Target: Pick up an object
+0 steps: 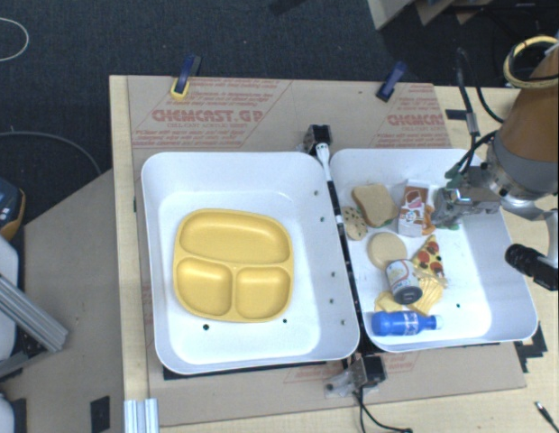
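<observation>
The right bin (496,318) holds several small items. A tan bread slice (374,203) and a small cookie (354,224) lie at its upper left. A white and red carton (413,207) stands next to them. Below are a round tan disc (386,248), a pizza slice (430,258), a tin can (404,282), a yellow piece (430,290) and a blue bottle (401,324) lying on its side. My gripper (444,209) hangs low in the bin's upper right part, just right of the carton and above the pizza slice.
The left bin (162,242) holds a yellow divided tray (233,264). The grey and orange arm (532,142) comes in over the right bin's far right rim. A black bracket (317,138) sits at the top of the gap between the bins.
</observation>
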`<state>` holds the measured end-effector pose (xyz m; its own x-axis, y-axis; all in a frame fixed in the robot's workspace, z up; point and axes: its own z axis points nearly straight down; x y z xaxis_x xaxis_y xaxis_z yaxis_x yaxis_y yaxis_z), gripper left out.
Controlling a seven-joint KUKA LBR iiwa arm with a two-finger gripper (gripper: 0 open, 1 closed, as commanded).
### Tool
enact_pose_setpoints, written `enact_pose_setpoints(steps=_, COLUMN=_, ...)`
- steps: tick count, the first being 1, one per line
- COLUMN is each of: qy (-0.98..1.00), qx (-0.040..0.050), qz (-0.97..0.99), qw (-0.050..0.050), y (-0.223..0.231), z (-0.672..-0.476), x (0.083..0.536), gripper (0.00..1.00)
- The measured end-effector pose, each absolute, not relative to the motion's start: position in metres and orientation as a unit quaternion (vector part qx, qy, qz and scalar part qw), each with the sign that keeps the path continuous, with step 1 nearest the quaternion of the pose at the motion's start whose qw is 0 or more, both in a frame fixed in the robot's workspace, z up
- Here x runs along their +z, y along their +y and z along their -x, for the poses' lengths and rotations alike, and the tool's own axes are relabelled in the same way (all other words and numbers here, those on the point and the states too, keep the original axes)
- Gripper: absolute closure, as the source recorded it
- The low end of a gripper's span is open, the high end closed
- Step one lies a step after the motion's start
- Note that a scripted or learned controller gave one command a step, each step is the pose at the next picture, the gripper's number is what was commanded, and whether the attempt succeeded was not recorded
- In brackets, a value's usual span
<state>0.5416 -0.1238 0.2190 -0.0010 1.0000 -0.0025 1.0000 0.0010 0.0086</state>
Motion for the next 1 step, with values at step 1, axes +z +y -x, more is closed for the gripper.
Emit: enact_pose_setpoints(steps=1, qy=0.709, qx=0.0018, qz=-0.705, qw=0.001, y=-0.0698, z=-0.5369, x=0.2308, gripper=1.00)
